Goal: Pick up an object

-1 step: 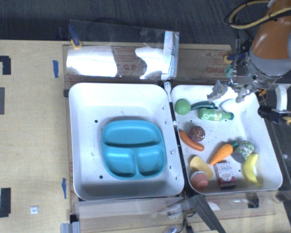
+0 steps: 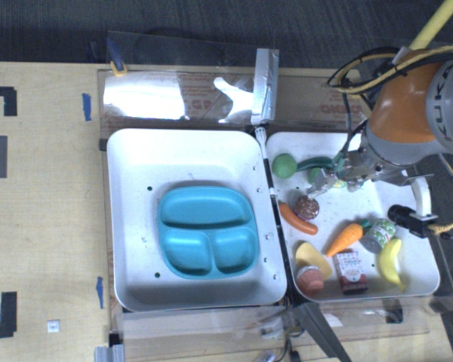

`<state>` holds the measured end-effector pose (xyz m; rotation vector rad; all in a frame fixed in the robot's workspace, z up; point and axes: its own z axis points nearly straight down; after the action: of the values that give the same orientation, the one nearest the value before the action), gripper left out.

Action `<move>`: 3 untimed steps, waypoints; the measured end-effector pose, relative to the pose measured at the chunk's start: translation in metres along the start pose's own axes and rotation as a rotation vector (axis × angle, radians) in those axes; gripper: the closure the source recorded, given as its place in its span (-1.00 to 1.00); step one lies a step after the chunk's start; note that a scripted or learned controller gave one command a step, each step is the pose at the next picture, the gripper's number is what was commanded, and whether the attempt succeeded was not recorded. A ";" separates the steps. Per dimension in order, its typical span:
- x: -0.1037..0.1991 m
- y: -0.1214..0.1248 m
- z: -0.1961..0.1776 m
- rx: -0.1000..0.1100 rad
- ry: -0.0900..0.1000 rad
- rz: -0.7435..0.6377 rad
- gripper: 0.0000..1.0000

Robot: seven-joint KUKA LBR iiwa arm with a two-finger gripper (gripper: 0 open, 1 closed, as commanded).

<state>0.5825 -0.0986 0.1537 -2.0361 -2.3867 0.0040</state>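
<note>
The right white bin [image 2: 426, 281] holds several toy foods. At its far left lies a green ball [image 2: 284, 165], and a dark green piece [image 2: 315, 161] rests just right of it. Nearer the front are a brown round item [image 2: 308, 206], an orange sausage-like piece [image 2: 297, 218], a carrot [image 2: 345, 237], a yellow piece [image 2: 310, 253], a pink round piece [image 2: 311, 280], a red packet [image 2: 350, 269], a banana [image 2: 392, 262] and a small greenish can [image 2: 379, 234]. My gripper [image 2: 326, 178] hangs low over the bin's far part, beside the dark green piece and above the brown item.
The left white bin [image 2: 128, 202] holds a blue divided tray [image 2: 208, 230]. A metal divider [image 2: 265, 89] and clear sheet stand behind the bins. The grey and orange arm [image 2: 408, 119] and its cables cover the right bin's far right corner.
</note>
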 end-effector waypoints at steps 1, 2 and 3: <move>0.009 -0.093 0.030 -0.001 0.000 -0.052 -1.00; 0.002 -0.092 0.053 -0.040 -0.018 -0.199 -1.00; 0.001 -0.079 0.053 -0.044 -0.013 -0.054 -1.00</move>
<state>0.5042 -0.1095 0.1011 -1.9946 -2.4709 -0.0364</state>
